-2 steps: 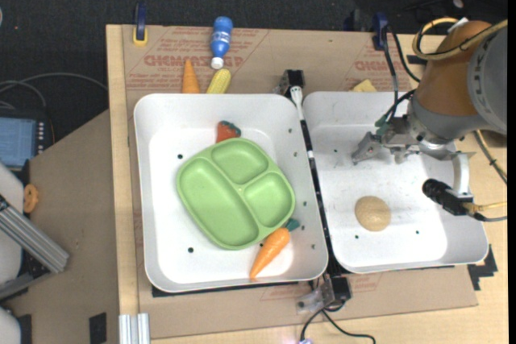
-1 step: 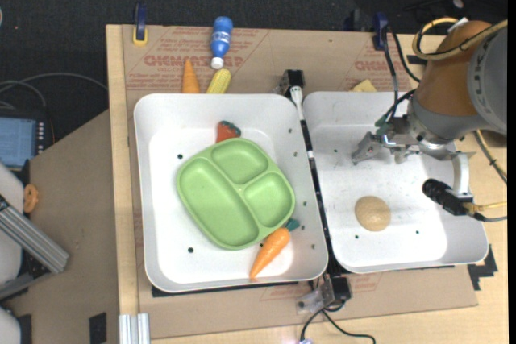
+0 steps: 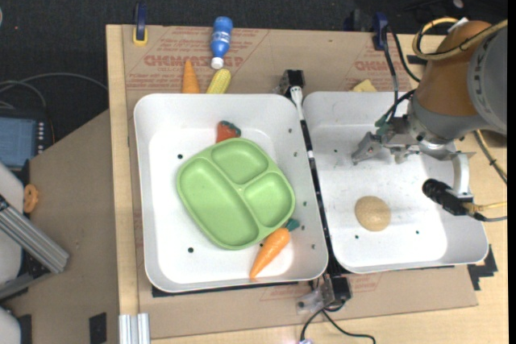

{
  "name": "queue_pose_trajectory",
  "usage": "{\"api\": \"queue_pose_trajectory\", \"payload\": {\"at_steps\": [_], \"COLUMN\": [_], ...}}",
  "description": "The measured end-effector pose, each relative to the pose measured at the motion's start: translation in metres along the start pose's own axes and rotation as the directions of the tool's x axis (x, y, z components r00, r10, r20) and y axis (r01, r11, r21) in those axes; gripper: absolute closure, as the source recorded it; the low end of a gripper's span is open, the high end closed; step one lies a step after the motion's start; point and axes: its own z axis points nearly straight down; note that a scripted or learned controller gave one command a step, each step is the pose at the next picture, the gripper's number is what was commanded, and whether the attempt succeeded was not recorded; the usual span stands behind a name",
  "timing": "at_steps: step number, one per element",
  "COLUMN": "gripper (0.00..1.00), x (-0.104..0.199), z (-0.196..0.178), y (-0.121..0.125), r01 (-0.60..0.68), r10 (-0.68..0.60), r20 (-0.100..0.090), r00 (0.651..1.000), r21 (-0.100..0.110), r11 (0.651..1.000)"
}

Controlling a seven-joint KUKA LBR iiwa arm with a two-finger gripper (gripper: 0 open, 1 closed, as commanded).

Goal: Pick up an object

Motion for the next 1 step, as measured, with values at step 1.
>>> {"api": "queue_pose_trajectory", "payload": {"at_steps": [1], "gripper": [0.00], "x": [0.0000], "z": [0.0000], "y": [0.0000], "r01": [0.000], "r10": [0.000], "r20": [0.000], "r00": [1.000], "r21": [0.000], "r11": [1.000]}}
